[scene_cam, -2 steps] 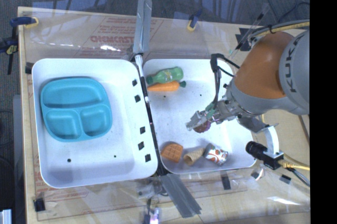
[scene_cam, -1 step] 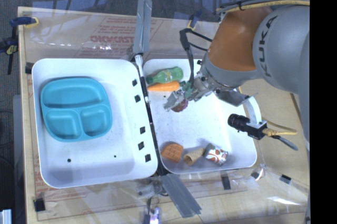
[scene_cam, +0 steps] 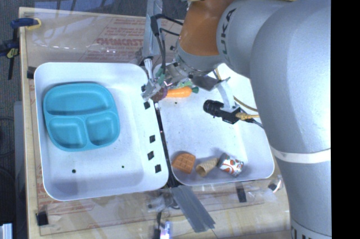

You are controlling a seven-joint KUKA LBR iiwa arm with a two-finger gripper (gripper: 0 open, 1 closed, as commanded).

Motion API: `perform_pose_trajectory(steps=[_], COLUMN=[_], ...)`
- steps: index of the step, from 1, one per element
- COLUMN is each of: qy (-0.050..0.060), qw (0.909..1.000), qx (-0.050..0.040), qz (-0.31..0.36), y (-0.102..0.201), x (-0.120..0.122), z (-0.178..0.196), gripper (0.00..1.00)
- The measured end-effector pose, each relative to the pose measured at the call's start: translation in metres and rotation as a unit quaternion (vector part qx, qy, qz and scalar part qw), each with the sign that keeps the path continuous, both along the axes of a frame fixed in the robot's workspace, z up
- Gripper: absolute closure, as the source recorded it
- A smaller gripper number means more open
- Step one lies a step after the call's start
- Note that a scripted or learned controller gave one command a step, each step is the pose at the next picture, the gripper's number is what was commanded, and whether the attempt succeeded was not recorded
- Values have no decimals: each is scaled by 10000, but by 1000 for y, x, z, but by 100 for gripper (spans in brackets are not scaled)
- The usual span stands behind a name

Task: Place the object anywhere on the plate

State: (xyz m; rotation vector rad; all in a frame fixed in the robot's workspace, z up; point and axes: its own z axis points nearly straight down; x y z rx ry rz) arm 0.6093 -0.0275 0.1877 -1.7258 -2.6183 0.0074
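Two white bins sit side by side. Left bin (scene_cam: 56, 176) holds a blue divided plate (scene_cam: 80, 115) w/ three compartments. Gripper (scene_cam: 153, 88) is at the top-left corner of the right bin (scene_cam: 253, 170), by the wall between bins — a toy carrot (scene_cam: 179, 92) lies just beside it, can't tell if the claw grips it. Near the front edge: waffle (scene_cam: 183, 162), ice-cream cone (scene_cam: 206, 165), small can (scene_cam: 231, 165) — in a row

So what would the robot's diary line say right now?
arm: over right bin | gripper: at carrot, back-left corner | plate: left bin, bare | task: not done
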Motion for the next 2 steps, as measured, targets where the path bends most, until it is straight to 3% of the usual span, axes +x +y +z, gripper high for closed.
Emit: perform_pose_trajectory(steps=[1,2], qy=[-3,-3], qw=[9965,9965], qx=[-9,-11], qz=[-831,-835], y=[155,155], x=[-34,-34], z=[32,32], gripper=[100,0])
